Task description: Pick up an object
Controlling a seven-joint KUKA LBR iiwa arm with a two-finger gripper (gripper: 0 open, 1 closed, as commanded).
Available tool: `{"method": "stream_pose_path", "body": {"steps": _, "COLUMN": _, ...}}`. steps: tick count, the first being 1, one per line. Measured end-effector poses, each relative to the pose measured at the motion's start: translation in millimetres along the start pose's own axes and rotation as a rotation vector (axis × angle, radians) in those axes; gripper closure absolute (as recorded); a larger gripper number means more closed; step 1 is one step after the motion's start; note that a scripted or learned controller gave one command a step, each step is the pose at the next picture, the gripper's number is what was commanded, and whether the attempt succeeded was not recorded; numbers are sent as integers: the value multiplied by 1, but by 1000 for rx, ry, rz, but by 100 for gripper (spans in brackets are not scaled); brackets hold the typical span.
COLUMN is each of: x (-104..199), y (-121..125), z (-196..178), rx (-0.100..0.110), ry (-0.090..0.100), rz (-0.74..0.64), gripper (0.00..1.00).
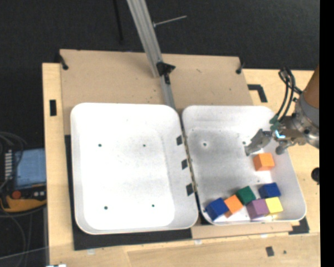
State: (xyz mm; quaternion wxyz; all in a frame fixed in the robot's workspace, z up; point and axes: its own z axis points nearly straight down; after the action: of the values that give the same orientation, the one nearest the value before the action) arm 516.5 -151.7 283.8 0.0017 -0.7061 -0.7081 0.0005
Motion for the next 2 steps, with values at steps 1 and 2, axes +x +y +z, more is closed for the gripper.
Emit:
{"method": "stream_pose_path", "body": {"steps": 1, "x": 0, "y": 1, "z": -2, "rx": -5, "ry": -1, "rz": 1, "gripper": 0}}
{"method": "stream_pose_path", "body": {"steps": 2, "x": 7, "y": -4, "z": 51, "rx": 0, "ry": -3, "rz": 5, "gripper": 0}}
